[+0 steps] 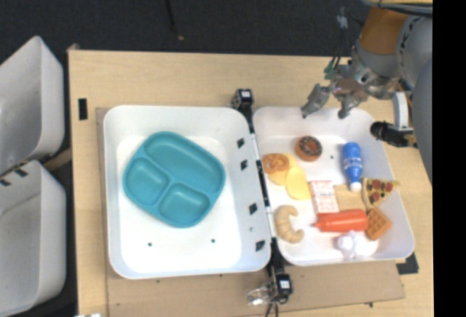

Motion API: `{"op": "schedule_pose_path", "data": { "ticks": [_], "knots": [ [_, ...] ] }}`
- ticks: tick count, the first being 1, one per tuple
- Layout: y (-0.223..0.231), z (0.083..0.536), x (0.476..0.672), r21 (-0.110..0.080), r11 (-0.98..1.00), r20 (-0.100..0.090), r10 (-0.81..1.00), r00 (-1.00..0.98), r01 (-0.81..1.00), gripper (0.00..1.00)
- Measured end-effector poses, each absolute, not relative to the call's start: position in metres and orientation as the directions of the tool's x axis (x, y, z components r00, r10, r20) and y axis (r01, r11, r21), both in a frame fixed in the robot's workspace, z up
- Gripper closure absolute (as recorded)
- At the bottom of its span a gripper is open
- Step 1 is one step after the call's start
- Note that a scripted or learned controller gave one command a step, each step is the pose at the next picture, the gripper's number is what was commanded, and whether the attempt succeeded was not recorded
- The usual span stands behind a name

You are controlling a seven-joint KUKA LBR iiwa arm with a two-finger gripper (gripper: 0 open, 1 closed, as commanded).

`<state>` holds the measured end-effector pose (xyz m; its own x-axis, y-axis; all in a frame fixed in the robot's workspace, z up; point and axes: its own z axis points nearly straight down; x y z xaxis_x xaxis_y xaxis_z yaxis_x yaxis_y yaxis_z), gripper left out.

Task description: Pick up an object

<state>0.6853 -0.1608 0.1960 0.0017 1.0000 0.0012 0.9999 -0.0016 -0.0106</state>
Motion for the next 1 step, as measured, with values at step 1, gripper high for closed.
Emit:
{"op": "schedule_pose_path", "data": {
  "ticks": [1],
  "knots": [
    [-0.1604, 0.2033, 0.6876, 0.0, 0.001, -0.001, 1.0, -0.001, 1.0, 0.0]
  ]
}}
